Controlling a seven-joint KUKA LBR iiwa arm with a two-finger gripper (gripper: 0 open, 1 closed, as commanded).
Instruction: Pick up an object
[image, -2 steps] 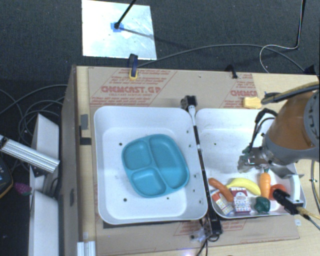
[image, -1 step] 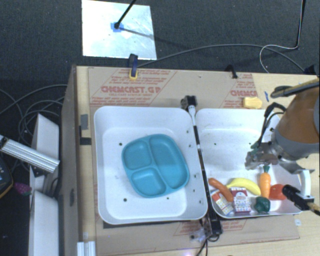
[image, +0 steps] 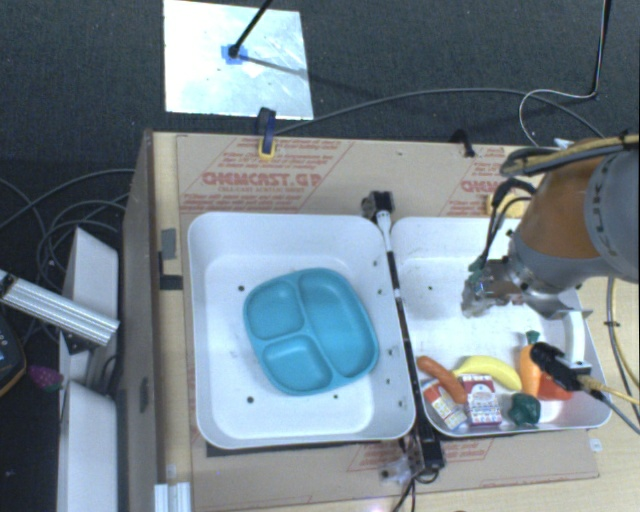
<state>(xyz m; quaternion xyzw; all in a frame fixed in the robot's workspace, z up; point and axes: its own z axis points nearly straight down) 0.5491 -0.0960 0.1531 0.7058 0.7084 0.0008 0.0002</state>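
**Item 1. Pincer (image: 486, 291).** Hangs over the bare white floor of the right bin (image: 432, 262), in its middle part. Nothing is seen in its grip. Open or closed: cannot tell from this angle.

**Item 2. Banana (image: 488, 370).** Yellow. Lies toward the bin's near rim from the pincer, almost straight ahead of it and apart from it. Long axis runs across the bin, side to side in the view. Judged the closest candidate, so the pincer would need to close across the short width.

**Item 3. Orange sausage-shaped toy (image: 441, 377).** Beside the banana, nearer the divider than the pincer is. Lies slantwise.

**Item 4. Red-and-white carton (image: 483, 402).** Beyond the banana from the pincer, against the near rim.

**Item 5. Orange carrot-shaped toy (image: 529, 374), green toy (image: 524, 409).** Toward the near rim and to the arm's side of the pincer, packed close together.

**Item 6. Left bin (image: 222, 262).** Across the divider from the pincer. Holds a blue divided plate (image: 311, 331).

**Note.** All the small toys crowd one strip along the near rim, so a descent there risks nudging neighbours.
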